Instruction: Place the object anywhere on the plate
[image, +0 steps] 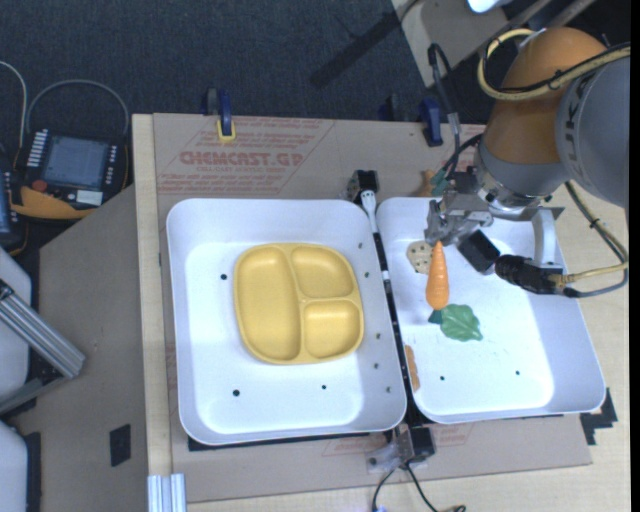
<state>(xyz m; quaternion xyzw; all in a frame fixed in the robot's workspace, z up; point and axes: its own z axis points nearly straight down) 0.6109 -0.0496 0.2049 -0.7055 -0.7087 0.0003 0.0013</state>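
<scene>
A toy carrot (437, 278) with a green leafy top (460, 322) is in the right bin (530, 370), near its left wall, narrow end pointing to the back. My gripper (442, 232) is right at that narrow end, and the wrist above hides where they meet. The yellow divided plate (297, 300) lies in the middle of the left bin (200, 380), well to the left of the carrot, with nothing in its three compartments.
A small pale cracker-like piece (420, 256) lies just left of the carrot's narrow end. The ridge between the two bins (385, 290) separates carrot and plate. A black cable and connector (525, 272) trail from the wrist over the right bin.
</scene>
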